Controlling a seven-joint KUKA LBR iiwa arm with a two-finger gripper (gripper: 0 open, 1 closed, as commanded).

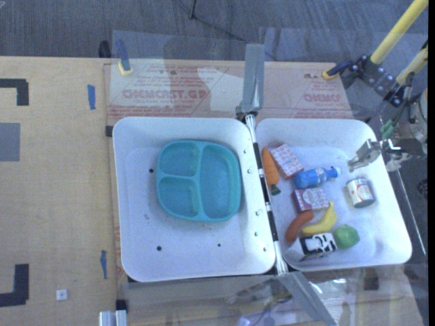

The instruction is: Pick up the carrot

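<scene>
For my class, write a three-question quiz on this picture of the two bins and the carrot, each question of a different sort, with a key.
1. True or false: the carrot lies in the same bin as the teal divided plate.
2. Multiple choice: the carrot rests against which side of its bin? A. the wall next to the other bin B. the far right wall C. the front rim
3. Fill in: the yellow fruit near the front of the right bin is a ____.

Key
1. False; the carrot is in the right bin, the plate in the left bin.
2. A
3. banana
</scene>
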